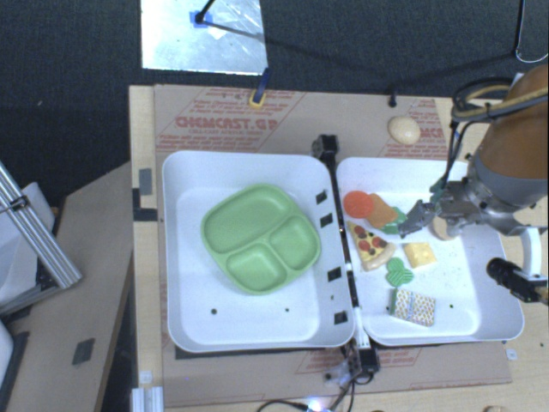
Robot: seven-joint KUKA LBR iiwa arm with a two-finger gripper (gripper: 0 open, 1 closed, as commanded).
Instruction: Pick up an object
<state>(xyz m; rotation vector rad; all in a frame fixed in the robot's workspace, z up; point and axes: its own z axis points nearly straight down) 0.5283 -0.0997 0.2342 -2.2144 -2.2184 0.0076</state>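
The right bin point(489, 316) holds several toy foods: a red-orange round piece point(358, 202), an orange piece point(385, 215) beside it, a pizza slice point(372, 246), a yellow cheese block point(419, 254), a green piece point(398, 272) and a patterned packet point(413, 307). My gripper point(419, 218) hangs low over the upper middle of this bin, just right of the orange piece and above the cheese block. A tan object point(444, 228) lies partly hidden beneath the gripper body. I see nothing clearly held.
The left bin point(189, 316) carries a green divided plate point(261, 239). A beige egg-shaped item point(403, 130) rests on the cardboard behind the right bin. A black divider point(340, 247) runs between the bins. The arm point(515, 144) covers the right bin's far right corner.
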